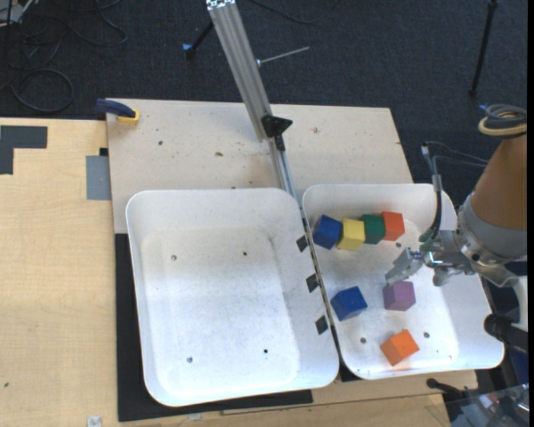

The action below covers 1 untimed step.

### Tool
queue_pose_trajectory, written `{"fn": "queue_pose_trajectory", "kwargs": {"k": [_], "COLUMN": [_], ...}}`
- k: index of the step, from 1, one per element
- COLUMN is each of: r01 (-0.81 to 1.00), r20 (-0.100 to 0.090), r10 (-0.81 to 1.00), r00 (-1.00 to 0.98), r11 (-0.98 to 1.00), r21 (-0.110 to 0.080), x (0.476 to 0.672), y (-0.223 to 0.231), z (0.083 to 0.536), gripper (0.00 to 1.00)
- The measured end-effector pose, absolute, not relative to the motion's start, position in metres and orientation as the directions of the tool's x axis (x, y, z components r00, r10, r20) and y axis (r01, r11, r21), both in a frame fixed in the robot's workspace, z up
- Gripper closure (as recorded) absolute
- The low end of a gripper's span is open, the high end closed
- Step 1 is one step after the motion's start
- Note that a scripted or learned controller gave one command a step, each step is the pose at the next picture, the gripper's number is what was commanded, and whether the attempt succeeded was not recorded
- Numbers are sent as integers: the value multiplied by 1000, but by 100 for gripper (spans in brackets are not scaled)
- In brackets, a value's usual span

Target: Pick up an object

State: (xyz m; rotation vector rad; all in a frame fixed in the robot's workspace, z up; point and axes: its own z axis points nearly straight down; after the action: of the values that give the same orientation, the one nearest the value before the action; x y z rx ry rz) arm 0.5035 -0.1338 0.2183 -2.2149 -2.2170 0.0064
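The right bin [467,341] holds several small cubes. A row along its far side runs blue cube [327,231], yellow cube [351,233], green cube [372,227] and red-orange cube [392,225]. Nearer the front lie a second blue cube [348,302], a purple cube [399,294] and an orange cube [399,347]. My gripper [421,270] hangs over the bin's right half, just above and right of the purple cube. Its two fingers stand apart, open, with nothing between them.
The left bin [214,292] sits beside the right one, with a black-clipped divider edge [311,278] between them. A slanted metal rail [245,69] rises behind the bins. The grey arm with its orange band [507,194] comes in from the right.
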Motion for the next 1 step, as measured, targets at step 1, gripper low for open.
{"fn": "queue_pose_trajectory", "kwargs": {"k": [1], "r01": [1000], "r20": [1], "r10": [1000], "r00": [2], "r11": [-2], "r21": [-3], "x": [504], "y": [-135], "z": [221], "gripper": [0]}}
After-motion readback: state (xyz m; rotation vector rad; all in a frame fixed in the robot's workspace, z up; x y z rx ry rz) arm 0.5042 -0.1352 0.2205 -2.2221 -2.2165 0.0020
